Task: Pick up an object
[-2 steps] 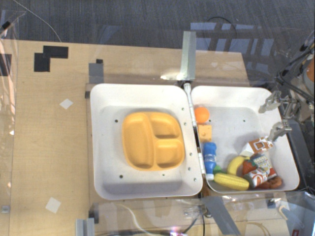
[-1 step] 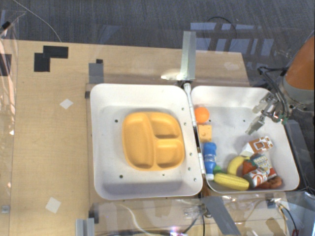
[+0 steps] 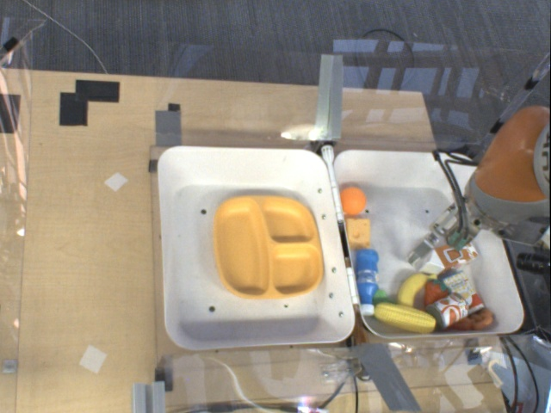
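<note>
Two white bins: left bin [image 3: 172,256] held one yellow divided plate [image 3: 267,246], well left of the gripper [image 3: 441,237]. Right bin [image 3: 405,183]: one orange ball [image 3: 353,200], one tan block [image 3: 358,231], one blue bottle [image 3: 367,274], two yellow bananas [image 3: 405,317], snack packets [image 3: 456,295] just below it. Arm [image 3: 512,175] reached in low from the right, fingers apart, gripping nothing.
</note>
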You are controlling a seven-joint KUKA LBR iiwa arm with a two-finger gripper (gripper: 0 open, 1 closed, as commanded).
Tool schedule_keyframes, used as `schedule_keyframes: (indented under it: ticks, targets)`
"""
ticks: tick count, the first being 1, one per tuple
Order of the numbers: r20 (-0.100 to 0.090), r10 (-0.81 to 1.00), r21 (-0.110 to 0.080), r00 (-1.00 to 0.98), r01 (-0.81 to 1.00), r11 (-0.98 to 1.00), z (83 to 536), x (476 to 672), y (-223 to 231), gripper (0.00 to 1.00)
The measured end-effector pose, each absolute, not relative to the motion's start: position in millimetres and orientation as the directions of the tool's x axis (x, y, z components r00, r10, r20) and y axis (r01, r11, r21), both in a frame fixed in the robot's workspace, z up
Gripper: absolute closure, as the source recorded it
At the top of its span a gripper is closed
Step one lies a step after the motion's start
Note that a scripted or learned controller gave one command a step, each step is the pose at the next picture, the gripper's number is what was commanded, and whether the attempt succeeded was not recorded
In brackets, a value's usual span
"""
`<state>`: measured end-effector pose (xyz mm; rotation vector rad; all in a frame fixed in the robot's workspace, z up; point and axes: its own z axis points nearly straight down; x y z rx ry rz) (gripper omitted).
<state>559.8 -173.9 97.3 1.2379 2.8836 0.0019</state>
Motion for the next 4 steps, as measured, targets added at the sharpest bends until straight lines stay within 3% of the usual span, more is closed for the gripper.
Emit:
schedule_keyframes:
  ticks: [1, 2, 3, 4]
  targets:
    - [-0.004, 0.897, 0.009, -0.442, 0.897, 0.442, 87.6, 632.0, -120.7, 0.0]
    - [-0.001, 0.95, 0.001, -0.311, 0.95, 0.311, 88.5, 669.7, -117.4, 0.0]
    - [-0.012, 0.63, 0.011, -0.776, 0.63, 0.776, 190.9, 672.2, -36.5, 0.0]
    - [-0.013, 0.455, 0.006, -0.89, 0.455, 0.89, 99.6, 651.5, -79.8, 0.0]
